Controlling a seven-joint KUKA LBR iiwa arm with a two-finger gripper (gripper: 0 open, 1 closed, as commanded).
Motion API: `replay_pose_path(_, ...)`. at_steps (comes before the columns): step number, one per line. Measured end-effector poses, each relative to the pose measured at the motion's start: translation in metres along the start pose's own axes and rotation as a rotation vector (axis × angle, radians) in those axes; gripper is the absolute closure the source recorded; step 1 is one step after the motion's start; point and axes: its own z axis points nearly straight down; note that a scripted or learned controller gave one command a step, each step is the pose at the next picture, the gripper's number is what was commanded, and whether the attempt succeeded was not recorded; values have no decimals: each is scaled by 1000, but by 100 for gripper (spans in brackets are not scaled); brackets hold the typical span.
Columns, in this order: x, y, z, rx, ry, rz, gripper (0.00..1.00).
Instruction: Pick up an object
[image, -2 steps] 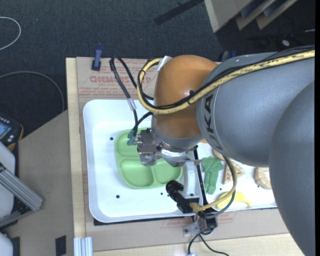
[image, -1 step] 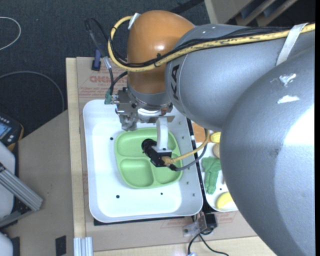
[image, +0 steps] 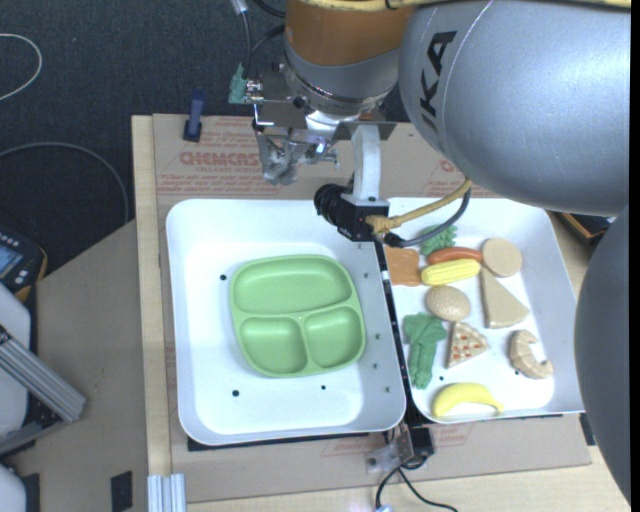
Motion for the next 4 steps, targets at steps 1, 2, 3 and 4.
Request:
replay_pose_path(1,-1,8,81,24,-8,2,100)
replay_pose_path(2,-2,36,181,26,-9,3,100)
replay_pose_path(3,2,-74,130,18,-2,-3,100)
replay_pose_path(4,-1,-17,94,8,-4,1,100)
